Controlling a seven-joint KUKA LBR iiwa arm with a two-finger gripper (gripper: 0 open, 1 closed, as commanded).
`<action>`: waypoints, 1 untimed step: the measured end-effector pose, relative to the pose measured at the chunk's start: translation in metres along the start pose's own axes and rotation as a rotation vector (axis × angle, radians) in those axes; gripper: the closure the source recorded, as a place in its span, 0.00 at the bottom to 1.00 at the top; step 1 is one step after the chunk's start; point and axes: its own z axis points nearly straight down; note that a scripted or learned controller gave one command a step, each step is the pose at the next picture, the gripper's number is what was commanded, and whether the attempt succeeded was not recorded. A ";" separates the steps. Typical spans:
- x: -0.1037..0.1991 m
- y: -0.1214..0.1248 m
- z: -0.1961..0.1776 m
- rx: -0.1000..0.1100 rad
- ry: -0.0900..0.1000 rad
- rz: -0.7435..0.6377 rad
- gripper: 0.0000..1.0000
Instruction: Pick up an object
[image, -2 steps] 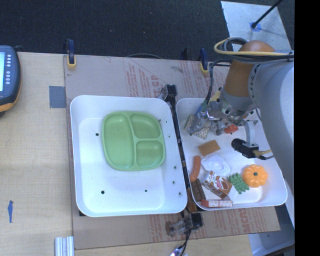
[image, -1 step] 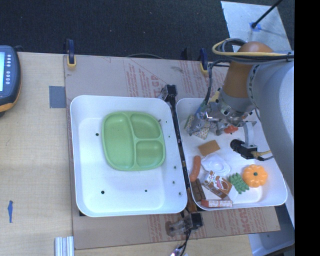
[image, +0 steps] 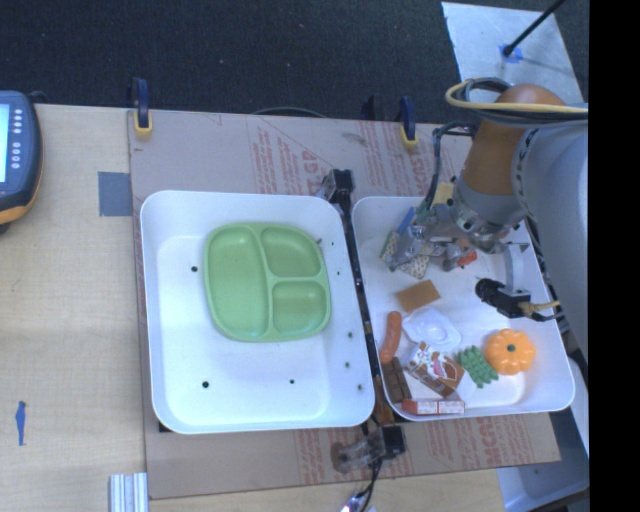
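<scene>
Here's the grey arm (image: 505, 160) reaching in from the right, and the hand (image: 432, 238) is low over the far end of the right bin (image: 545, 388). It's sitting right in a cluster of small clutter, with a blue-and-grey packet (image: 403, 246) just on its left side. Is the hand clenched or released? Cannot tell from up here, the wrist covers it, and nothing can be seen grasped.

All the pickable things are in that right bin. Just nearer the camera than the hand lies a brown square (image: 417, 296), flat on the white floor. Beside the bin's left wall is a reddish sausage (image: 391, 336), lying lengthwise, and a white plastic piece (image: 432, 327) sits just to its right. Below those, a red-and-white wrapper (image: 436, 370), with a dark brown bar (image: 398, 381) to its left and a small red-and-white box (image: 433, 407) against the near wall. Over on the right side, an orange pumpkin (image: 510, 352) with a green toy (image: 477, 365) touching its left side.

The left bin (image: 180, 350) holds a green divided plate (image: 268, 282), well apart from the hand. Both bins rest side by side on the desk (image: 70, 330), and a handheld pendant (image: 15, 150) sits at the desk's far left edge
</scene>
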 end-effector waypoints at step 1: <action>0.010 0.000 -0.001 -0.005 -0.015 0.006 0.00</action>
